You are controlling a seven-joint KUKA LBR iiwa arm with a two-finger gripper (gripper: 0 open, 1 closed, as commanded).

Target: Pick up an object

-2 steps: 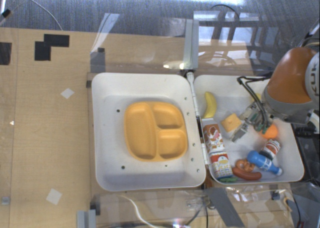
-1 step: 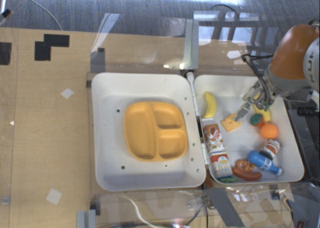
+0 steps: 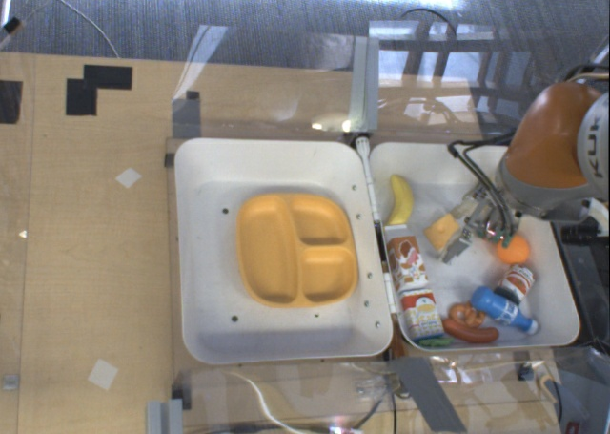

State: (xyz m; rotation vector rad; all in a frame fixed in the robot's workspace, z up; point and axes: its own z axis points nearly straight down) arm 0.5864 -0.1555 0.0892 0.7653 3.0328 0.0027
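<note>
The right bin (image 3: 562, 327) holds a banana (image 3: 401, 199), a yellow cheese wedge (image 3: 440, 231), a printed carton (image 3: 412, 281), an orange (image 3: 515, 249), a blue and white bottle (image 3: 505, 303) and a sausage (image 3: 470, 322). My gripper (image 3: 464, 227) hangs low over the middle of this bin. It is open, and its fingertips sit at the right edge of the cheese wedge. Nothing is held between them. The orange lies just right of the gripper, partly under the wrist.
The left bin (image 3: 205, 327) carries a yellow divided tray (image 3: 295, 249). A metal divider (image 3: 374, 222) separates the two bins. The arm's orange band (image 3: 548, 141) looms over the right bin's far right corner. A small green item (image 3: 431, 338) lies by the carton's near end.
</note>
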